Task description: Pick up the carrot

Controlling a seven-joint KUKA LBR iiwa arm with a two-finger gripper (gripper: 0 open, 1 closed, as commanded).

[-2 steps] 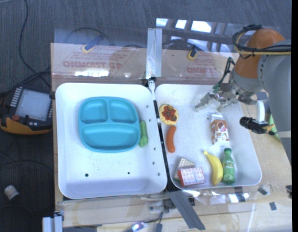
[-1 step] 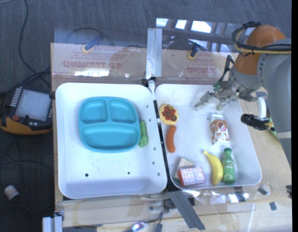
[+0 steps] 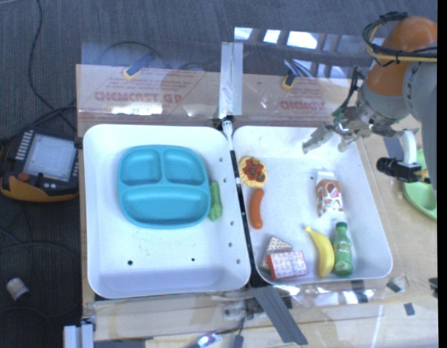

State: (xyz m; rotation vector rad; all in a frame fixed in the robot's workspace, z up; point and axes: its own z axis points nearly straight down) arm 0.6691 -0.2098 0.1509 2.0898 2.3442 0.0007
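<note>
Nearest the lens, the left bin (image 3: 107, 267) is seen to carry a glossy blue divided plate (image 3: 164, 185), with a slim green pod (image 3: 215, 200) laid at its edge. Small plastic-looking toys are crowded into the right bin (image 3: 375, 230): a red carton (image 3: 286, 264), a banana (image 3: 322, 249), a green bottle (image 3: 343, 249). The carrot (image 3: 256, 207), a smooth orange stick, is found against the bin's left wall, just below a round pizza piece (image 3: 252, 170). The gripper (image 3: 327, 138) is held over the far right corner, jaws spread apart and empty, well apart from the carrot.
</note>
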